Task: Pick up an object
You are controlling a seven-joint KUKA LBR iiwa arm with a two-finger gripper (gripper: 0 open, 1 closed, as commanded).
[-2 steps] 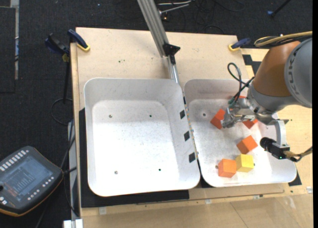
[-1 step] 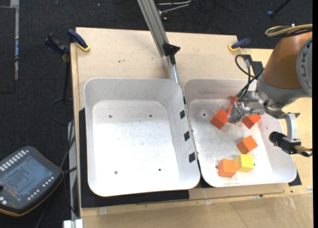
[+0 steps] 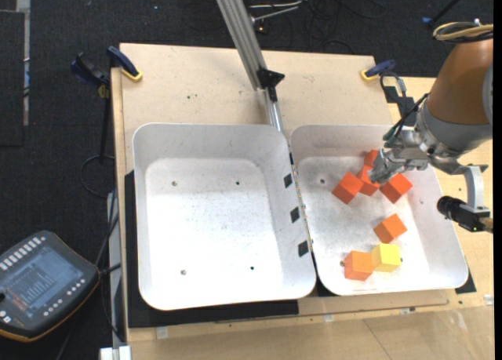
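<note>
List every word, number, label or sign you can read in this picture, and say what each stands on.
None can be read.
The handheld control pendant at lower left has a lit screen with lines of text, too small and blurred to read.
The white bins, the orange blocks, the yellow block and the arm's orange band bear no print that I can see.

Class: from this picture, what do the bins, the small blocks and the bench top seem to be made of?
Bins: probably moulded plastic; smooth, white, rounded corners, faintly speckled.
Blocks: likely painted wood or foam; matte, flat orange and yellow faces.
Bench top: looks like unpainted wood board; pale tan, dull.
</note>
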